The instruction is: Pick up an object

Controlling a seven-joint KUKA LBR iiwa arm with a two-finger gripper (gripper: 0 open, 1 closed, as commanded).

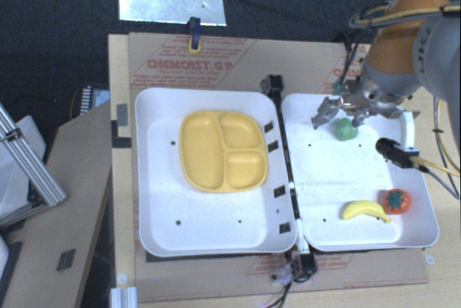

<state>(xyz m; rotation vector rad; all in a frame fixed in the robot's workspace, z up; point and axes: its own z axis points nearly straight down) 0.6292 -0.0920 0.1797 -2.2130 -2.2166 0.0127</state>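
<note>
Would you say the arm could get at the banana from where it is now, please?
Probably yes. The banana lies in the open in the right bin, with nothing on top of it. The tomato sits close beside it, which could crowd the hand.

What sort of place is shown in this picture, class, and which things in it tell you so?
Probably a robotics lab or test bench. A robot arm reaches over two white bins, its hand above a green toy. Toy food, a banana and a tomato, and a yellow divided plate serve as practice objects.
</note>
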